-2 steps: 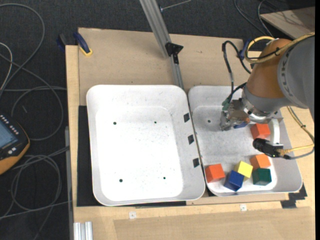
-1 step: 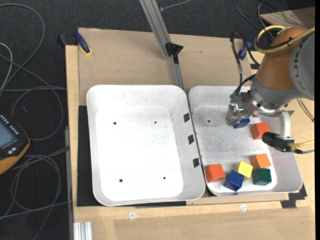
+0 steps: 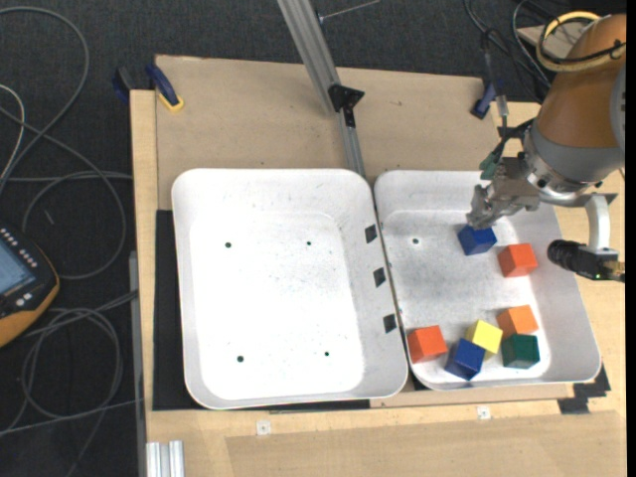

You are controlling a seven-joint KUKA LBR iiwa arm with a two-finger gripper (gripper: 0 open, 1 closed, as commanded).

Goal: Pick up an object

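Blue block (image 3: 477,239) just under gripper (image 3: 484,217)

Two bins sit side by side on a bench (image 3: 258,107). The left bin (image 3: 199,266) has nothing in it that can be made out. The right bin (image 3: 437,276) holds six blocks. One block (image 3: 477,238) lies near the far middle, directly under the gripper (image 3: 484,212). Another block (image 3: 517,259) lies just right of it. Four more (image 3: 475,344) cluster along the near edge, some touching.
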